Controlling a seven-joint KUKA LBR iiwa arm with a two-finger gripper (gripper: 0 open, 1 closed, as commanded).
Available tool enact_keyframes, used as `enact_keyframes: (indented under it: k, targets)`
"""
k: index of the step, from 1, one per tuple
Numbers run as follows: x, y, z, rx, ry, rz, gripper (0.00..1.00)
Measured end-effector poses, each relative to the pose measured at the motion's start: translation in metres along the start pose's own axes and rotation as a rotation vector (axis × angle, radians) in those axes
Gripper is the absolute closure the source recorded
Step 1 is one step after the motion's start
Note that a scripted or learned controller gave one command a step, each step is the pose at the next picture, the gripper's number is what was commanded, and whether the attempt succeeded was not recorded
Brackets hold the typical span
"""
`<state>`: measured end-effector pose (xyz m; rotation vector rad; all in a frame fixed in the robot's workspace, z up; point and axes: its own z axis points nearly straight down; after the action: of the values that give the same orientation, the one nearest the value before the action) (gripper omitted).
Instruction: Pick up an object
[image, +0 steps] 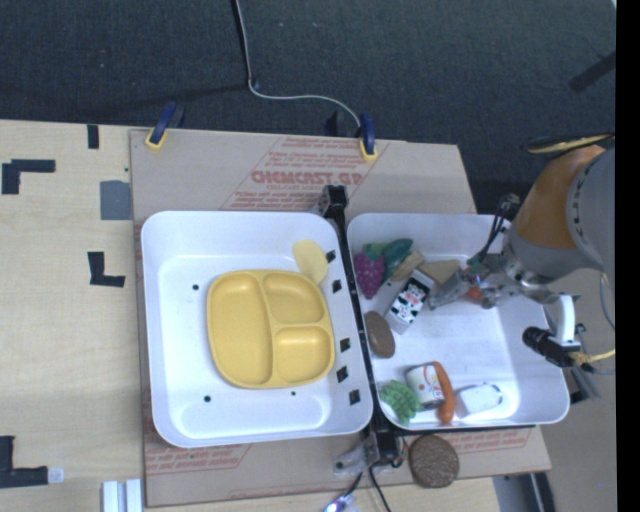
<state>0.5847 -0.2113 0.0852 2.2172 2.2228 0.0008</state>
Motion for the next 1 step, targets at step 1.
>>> enact_keyframes:
  k: [1]
  targets:
    - [0.0137, 0.0542, 0.0021, 0.023, 0.0, 0.003, 0.0]
